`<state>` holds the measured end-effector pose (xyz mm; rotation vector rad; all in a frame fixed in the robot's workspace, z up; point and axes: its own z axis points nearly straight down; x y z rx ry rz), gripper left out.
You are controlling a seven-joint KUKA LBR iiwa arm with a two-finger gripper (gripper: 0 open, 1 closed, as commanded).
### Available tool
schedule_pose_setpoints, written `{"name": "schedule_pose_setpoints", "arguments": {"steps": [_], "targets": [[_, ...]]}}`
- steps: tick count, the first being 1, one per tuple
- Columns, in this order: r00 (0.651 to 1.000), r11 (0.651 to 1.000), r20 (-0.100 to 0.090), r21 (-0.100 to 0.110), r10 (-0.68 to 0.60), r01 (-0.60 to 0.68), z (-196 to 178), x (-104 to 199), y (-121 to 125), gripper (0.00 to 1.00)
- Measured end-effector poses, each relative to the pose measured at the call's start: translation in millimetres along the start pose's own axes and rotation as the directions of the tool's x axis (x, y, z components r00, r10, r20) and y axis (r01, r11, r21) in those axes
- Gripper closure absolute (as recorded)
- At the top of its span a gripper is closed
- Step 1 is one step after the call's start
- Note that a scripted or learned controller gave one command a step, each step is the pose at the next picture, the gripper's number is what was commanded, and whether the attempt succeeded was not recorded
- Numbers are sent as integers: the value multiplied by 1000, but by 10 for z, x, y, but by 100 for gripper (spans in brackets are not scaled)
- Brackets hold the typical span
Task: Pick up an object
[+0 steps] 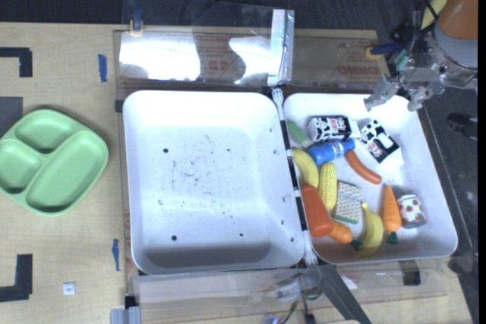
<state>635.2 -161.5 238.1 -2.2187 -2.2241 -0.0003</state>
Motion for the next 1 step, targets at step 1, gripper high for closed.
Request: {"name": "schedule_pose_setpoints", "arguments": {"steps": [1], "targets": [[1000, 1000, 5, -17, 19, -19, 1172, -276, -485, 0]]}}
